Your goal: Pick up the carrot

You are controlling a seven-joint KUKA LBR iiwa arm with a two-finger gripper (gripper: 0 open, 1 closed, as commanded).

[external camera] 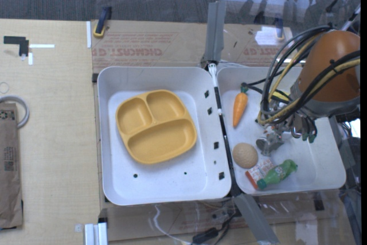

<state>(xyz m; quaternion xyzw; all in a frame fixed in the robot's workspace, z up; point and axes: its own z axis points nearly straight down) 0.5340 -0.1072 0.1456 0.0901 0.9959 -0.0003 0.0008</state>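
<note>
Leftmost, on the tan bench top point(51, 140): a black bracket point(16, 43) with a strip of white tape point(41, 46), a grey ring point(20, 112) lower down, and a brown paper bag point(8, 172) against the edge. Farther along, at the back: a blue-and-yellow clamp point(103, 21) on a sheet of brown cardboard point(149, 43) printed in red. Next, the left white bin point(112, 178), holding a yellow divided plate point(156, 125) with three compartments, set at a slight angle near the bin's middle. Between the two bins, a grey upright bar point(214, 31) rising from the back of their shared wall. Then the right white bin point(327, 178): near its back left corner, the carrot point(239, 108), orange with a green top pointing toward the back, lying free on the bin floor just beside the dividing wall. Below that, a round beige ball point(245, 155), and at the front a green bottle point(277, 174) lying on its side, touching a small red-and-white packet point(259, 169). Just right of the carrot and apart from it, the gripper point(274, 140), low over the bin floor above the ball and bottle, hung from the grey arm with its orange band point(332, 66) and a bundle of black and yellow cables point(281, 89). Cannot tell how wide the pincer stands, being a tangle of metal from this angle; nothing seen in its grasp.
</note>
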